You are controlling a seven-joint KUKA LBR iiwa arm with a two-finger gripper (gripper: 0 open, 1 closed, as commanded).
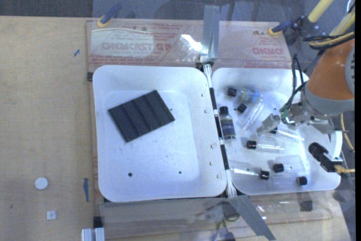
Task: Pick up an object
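The arm reaches in from the right and sets the gripper low over the right bin, where the pickable goods lie: clear vials with dark caps, scattered loose. Whether the claw is wide or narrow, I cannot tell. The left bin bears one dark ribbed slab, well apart, apparently not the present target.

Clear vials with black caps lie scattered on their sides across the right bin; one with dark contents lies along its left wall. A dark ribbed slab lies flat, skewed, in the left bin.
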